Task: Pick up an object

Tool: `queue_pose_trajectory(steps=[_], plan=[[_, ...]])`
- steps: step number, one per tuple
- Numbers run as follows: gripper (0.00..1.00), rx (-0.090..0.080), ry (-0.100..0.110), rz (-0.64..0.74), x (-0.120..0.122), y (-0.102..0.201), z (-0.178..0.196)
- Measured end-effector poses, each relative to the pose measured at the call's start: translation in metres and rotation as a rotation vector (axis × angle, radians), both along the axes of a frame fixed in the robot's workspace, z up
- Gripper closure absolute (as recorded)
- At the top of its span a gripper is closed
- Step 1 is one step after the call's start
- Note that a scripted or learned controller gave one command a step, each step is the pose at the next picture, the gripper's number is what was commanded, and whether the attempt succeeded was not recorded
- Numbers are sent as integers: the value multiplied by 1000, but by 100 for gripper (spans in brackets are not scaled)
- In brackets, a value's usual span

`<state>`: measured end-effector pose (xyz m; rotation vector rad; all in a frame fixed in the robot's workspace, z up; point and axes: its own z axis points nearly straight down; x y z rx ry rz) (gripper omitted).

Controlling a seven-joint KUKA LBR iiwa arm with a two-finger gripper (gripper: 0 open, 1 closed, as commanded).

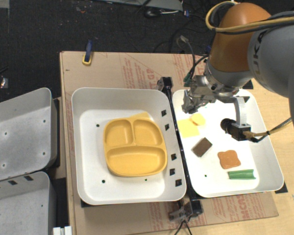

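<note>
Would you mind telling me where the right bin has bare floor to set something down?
Bare floor lies along the right bin's near-left corner, below the brown block. Crowded: gripper, yellow pieces, orange piece, green stick.

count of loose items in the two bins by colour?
Yellow: 3, divided tray, flat square, small piece
Brown: 1, block
Orange: 1, piece
Green: 1, stick
Total: 6

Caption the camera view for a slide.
Claw above yellow pieces in right bin; yellow tray in left bin.
</note>
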<state>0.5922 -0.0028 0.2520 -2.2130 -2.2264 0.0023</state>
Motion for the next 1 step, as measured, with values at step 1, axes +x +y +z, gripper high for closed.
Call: queue_pose_trajectory(steps=[1], plan=[[100, 0, 1, 1, -22, 56, -11]])
